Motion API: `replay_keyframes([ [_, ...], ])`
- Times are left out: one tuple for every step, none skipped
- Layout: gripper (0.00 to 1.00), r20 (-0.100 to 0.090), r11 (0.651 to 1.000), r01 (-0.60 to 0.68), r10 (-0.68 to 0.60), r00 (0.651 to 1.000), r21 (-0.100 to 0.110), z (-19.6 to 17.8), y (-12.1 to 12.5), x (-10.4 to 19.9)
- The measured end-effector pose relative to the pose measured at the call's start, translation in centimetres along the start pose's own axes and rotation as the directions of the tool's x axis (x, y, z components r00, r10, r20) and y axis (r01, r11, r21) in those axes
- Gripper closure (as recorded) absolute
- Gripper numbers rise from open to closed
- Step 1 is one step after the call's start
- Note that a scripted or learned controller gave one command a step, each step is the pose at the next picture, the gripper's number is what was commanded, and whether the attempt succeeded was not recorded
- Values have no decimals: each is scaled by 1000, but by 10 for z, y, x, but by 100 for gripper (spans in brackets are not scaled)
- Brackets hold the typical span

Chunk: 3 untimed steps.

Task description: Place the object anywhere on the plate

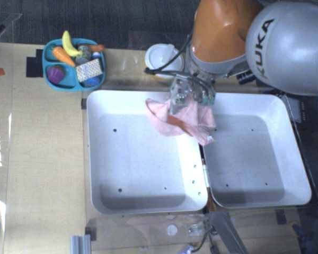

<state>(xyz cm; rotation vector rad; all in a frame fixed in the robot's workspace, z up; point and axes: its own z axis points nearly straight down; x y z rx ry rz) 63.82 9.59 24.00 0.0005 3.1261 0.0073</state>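
A crumpled pink cloth (183, 119) hangs over the seam between the two bins, near their far edge. My gripper (190, 100) is right above it, shut on the cloth's top, and the fabric drapes down and to the left from the fingers. The blue divided plate (46, 67) sits on the bench at the far left, beyond the left bin. It holds several toy foods, among them a banana (69, 44) and a carrot (62, 55). The gripper is well to the right of the plate.
The left white bin (138, 163) and the right white bin (254, 157) lie side by side below the cloth. A white bowl (161, 57) stands behind the bins, just left of the arm's orange band (222, 25).
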Motion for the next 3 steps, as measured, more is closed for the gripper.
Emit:
replay_keyframes([
  [100, -3, 1000, 5, -5, 1000, 0, 10, 45, 1],
  [100, -4, 1000, 4, -4, 1000, -1, 11, 98, 5],
  [0, -3, 1000, 4, -4, 1000, -1, 11, 97, 5],
])
